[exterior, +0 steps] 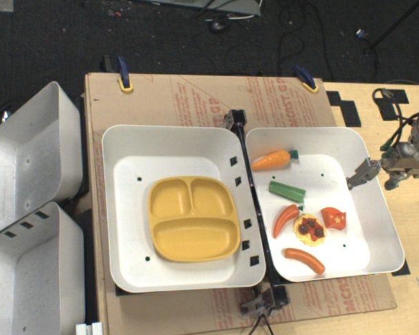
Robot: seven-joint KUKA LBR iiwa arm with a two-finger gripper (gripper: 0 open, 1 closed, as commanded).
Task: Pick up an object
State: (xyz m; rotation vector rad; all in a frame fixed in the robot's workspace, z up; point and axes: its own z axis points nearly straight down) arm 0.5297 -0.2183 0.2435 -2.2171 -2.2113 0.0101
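Black floor strewn with cables surrounded a cardboard-covered bench (pixel 195 96), on which two shallow white bins sat side by side; two more white tubs (pixel 28 187) stood off the bench at the left. Held inside the left bin (pixel 126 152) was a yellow divided tray (pixel 194 218) and nothing else. Scattered across the right bin (pixel 349 145) were toy foods: a carrot (pixel 272 160) at the far side, a green pepper (pixel 287 190) nearer, a red chilli (pixel 286 218), a small pizza slice (pixel 311 229), a strawberry-like red piece (pixel 334 218) and a sausage (pixel 304 259) at the near side. At the right rim of that bin hung the gripper (pixel 377 172), with nothing visible between its fingers, and whether they stood wide or narrow could not be told. By these signs, the pick had not yet begun: every object lay on the bin floor, and choosing, descending, grasping and lifting all remained.
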